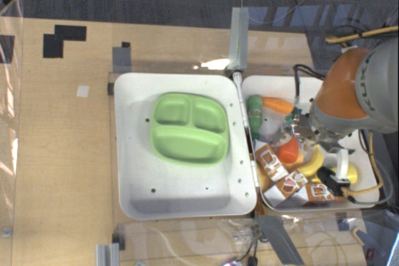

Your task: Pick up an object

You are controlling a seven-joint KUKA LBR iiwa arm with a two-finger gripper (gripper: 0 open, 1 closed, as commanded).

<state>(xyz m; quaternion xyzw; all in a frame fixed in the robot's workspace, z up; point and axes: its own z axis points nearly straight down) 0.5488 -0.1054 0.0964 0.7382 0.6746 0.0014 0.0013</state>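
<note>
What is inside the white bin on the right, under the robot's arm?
The right bin holds a green bottle, a carrot, a banana, brown snack packets and something orange-red. The arm covers the rest.

Objects in the right bin: a green bottle lying along the left wall, an orange carrot just beside it, a red-orange piece at centre, a yellow banana, and brown-and-white packets along the near side.
</note>
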